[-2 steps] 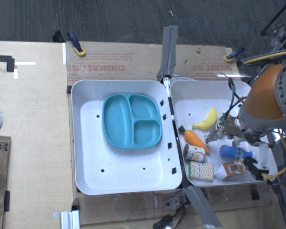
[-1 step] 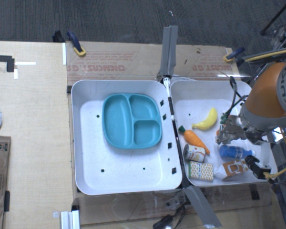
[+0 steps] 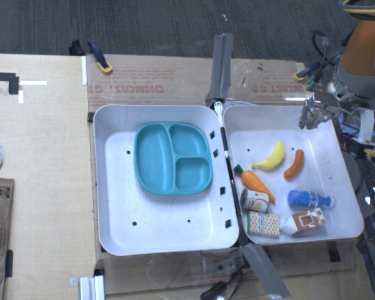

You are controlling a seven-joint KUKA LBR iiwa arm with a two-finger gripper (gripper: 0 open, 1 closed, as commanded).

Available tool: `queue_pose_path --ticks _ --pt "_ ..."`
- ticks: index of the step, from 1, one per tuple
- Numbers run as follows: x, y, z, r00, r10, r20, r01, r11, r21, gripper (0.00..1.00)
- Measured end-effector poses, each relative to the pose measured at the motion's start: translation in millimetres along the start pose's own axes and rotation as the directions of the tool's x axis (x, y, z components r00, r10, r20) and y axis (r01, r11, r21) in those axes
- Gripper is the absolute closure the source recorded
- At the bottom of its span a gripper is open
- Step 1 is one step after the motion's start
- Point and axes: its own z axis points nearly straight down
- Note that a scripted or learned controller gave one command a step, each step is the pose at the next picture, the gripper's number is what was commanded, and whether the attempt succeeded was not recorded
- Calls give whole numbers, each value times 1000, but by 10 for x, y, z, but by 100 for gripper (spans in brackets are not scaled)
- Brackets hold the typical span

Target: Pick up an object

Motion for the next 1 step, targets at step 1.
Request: queue_pose_path --ticks 1 --pt "2 -3 7 1000 0 0 0 1000 1 0"
